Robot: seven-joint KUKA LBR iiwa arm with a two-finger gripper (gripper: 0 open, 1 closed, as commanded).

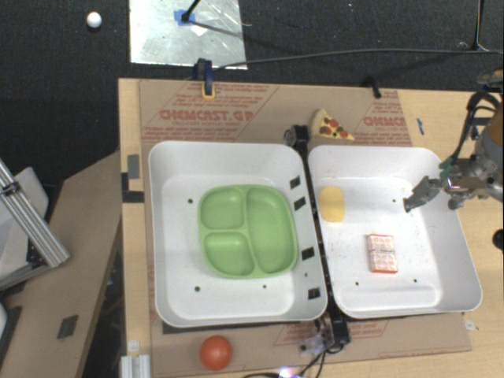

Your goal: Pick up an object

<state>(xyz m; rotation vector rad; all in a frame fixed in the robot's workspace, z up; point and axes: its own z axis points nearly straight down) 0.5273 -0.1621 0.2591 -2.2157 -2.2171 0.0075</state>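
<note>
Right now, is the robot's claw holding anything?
No. The gripper hangs over the right bin with nothing between its fingers. The pink box and yellow thing lie apart from it.

Tray (248,231) in left bin (169,211); box (382,253), possibly sponge (331,204), in right bin (449,266).

1. The right bin (441,286) has open floor around the pink box (383,253) and the yellow piece (331,204), which lie well apart.
2. The green tray (247,231) takes up the middle of the left bin (169,211), leaving bare floor along the walls.
3. The gripper (421,195) hangs over the right bin's far right side.
</note>
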